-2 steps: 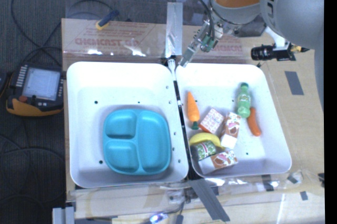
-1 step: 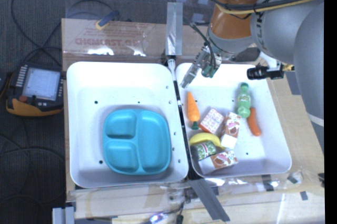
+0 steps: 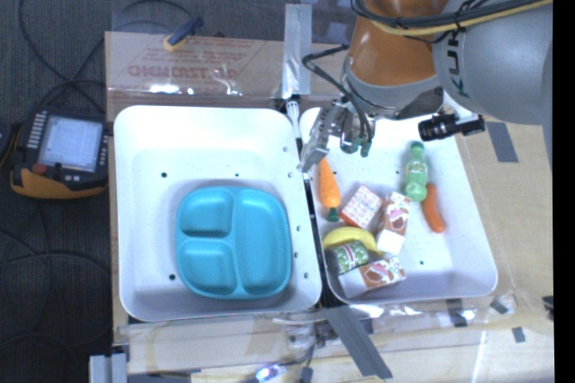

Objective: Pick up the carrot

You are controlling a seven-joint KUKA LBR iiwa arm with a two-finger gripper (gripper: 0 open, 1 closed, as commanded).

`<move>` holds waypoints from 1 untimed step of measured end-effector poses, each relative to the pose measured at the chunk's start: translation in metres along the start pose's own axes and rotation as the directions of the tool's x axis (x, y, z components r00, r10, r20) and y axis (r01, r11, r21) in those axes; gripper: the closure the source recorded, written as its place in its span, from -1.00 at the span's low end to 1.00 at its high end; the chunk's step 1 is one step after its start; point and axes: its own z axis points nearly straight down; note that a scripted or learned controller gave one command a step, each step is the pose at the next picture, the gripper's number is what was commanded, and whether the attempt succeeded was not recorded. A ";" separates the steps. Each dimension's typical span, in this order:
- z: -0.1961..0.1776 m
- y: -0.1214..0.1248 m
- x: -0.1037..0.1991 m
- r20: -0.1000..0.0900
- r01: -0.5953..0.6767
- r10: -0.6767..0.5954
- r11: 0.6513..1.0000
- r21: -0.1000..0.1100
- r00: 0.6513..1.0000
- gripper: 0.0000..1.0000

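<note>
Right bin (image 3: pixel 476 269), frame centre: your gripper (image 3: pixel 334 138) hung open, empty, just above the carrot (image 3: pixel 329 185); grasp not yet made.

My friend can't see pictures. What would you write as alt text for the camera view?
A grey and orange robot arm holds its end effector just above a carrot at the left edge of the right white bin, among toy foods. The left bin holds a blue divided plate.
</note>
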 end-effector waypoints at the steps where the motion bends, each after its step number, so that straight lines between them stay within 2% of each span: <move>1: -0.045 -0.004 -0.051 0.003 0.303 -0.303 0.953 0.000 0.953 1.00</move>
